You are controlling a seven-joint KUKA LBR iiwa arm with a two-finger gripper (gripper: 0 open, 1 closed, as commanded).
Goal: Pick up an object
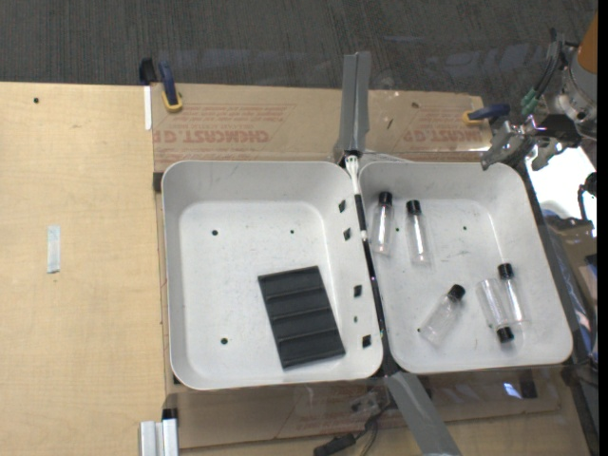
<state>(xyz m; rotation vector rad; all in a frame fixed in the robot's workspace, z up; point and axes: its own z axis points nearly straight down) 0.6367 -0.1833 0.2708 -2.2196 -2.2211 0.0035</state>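
Dark carpet lies behind a wooden bench (76,255), and on it two shallow white bins stand side by side on cardboard. In the left bin (190,198) a flat black ribbed block (301,316) lies near the front, a little turned. In the right bin (475,350) there are five small clear vials with black caps: two lie close together near the divider (382,222) (416,231), one lies tilted in the middle front (443,313), and two lie just beside each other toward the right wall (506,290) (495,313).

At the upper right corner, beyond the back rim of the right bin, the gripper (524,145) hangs above the bench, and nothing is between its fingers. How the fingers stand I cannot tell, because they are small and partly cut by the edge.

I think the pick has not yet begun. For a good try, the tilted vial in the middle is a sensible choice, because it lies apart from the others. The pincer should come straight down with its fingers across the vial's short width, not along it. A round vial may roll away if only one finger touches first.
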